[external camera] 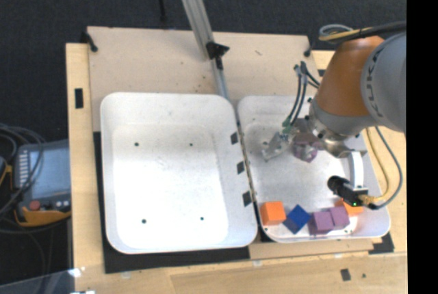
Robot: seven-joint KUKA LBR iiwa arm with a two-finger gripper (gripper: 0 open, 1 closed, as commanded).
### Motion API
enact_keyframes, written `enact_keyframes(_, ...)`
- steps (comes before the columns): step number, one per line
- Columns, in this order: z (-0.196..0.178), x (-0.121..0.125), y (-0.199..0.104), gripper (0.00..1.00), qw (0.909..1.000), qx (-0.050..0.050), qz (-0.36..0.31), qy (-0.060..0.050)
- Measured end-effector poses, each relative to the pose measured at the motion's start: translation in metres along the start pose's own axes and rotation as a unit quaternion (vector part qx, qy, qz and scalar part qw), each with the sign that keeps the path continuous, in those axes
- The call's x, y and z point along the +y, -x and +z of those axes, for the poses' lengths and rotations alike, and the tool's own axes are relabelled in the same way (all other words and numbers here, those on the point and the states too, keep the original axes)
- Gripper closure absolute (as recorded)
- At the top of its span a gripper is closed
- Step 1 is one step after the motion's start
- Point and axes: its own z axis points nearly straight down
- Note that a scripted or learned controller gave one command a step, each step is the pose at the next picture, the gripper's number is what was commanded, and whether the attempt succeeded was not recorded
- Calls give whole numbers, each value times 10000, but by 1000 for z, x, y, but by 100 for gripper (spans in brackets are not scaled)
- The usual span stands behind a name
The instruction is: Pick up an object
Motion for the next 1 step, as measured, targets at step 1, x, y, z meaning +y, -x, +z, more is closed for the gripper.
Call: enact_keyframes(1, 57, 7, -4, 0, 10000, 3, 16, -5)
